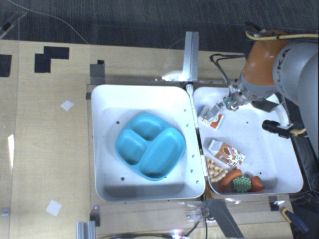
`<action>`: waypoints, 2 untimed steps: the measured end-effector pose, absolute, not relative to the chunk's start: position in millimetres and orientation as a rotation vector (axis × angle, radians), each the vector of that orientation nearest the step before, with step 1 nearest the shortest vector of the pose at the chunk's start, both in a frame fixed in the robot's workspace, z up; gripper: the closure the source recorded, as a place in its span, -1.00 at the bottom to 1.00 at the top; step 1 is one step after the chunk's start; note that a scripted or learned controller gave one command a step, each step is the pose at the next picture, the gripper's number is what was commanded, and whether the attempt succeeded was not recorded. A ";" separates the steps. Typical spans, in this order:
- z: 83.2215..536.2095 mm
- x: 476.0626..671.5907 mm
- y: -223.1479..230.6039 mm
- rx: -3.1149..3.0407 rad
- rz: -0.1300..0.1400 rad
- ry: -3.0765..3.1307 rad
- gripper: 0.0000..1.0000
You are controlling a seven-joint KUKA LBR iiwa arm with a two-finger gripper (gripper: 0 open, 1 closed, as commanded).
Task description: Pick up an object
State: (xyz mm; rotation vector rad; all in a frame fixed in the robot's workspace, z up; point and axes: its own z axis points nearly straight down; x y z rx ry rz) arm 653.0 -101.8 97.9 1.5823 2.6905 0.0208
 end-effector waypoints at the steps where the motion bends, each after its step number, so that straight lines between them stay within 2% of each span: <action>1: 180.9 653.4 -135.6 1.740 0.006 2.606 -1.00; 2: 102.1 645.8 -88.7 1.796 0.012 2.562 -1.00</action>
